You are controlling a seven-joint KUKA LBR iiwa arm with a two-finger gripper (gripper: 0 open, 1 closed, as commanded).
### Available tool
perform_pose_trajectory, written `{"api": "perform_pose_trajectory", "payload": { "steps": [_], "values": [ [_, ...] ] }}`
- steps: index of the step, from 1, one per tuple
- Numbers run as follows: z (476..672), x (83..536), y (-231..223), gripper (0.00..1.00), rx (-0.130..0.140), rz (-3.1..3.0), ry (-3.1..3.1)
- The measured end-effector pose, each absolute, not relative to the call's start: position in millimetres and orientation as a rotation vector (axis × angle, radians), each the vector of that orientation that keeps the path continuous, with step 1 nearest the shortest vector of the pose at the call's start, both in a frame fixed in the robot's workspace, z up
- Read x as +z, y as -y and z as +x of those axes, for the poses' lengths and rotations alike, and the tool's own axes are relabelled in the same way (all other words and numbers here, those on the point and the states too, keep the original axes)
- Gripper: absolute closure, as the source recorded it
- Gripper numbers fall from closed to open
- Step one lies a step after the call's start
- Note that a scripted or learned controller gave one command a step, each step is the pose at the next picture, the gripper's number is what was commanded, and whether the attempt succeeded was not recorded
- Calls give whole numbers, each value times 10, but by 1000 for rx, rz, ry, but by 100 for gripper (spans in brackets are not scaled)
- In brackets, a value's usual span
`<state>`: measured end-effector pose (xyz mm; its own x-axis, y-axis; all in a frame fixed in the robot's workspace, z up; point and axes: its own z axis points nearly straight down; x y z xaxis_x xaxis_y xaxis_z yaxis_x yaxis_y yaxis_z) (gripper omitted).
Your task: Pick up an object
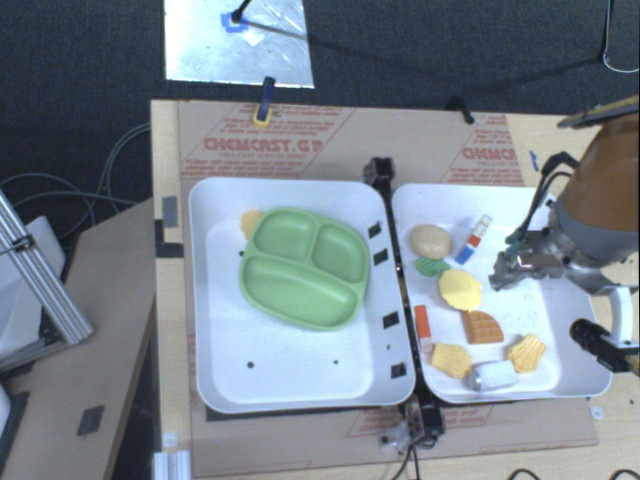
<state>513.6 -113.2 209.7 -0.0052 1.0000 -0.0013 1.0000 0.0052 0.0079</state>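
Observation:
My gripper (508, 267) hangs over the right bin (570, 383), in its upper right part. Just to its left lie a yellow round piece (460, 289) and a blue, white and red tube (473, 238). A beige round item (432, 240) and a small green item (432, 265) sit further left. Toward the bin's front are a brown waffle piece (482, 326), a yellow ridged piece (527, 352), a yellow wedge (450, 359), a grey-white cylinder (492, 374) and a small red stick (421, 320). Nothing shows between the gripper and these items.
The left bin (215, 368) holds a green divided plate (305, 266), with a small yellow item (250, 224) tucked behind its far left edge. A black divider (395, 268) with clips runs between the two bins.

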Motion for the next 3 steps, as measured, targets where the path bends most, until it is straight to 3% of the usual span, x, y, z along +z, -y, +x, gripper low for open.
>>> {"api": "perform_pose_trajectory", "payload": {
  "steps": [1,3],
  "values": [
    [5149,2252,1132,100,4,2213,-2224],
    [5392,2227,73,100,4,2210,-2231]
  ]
}}
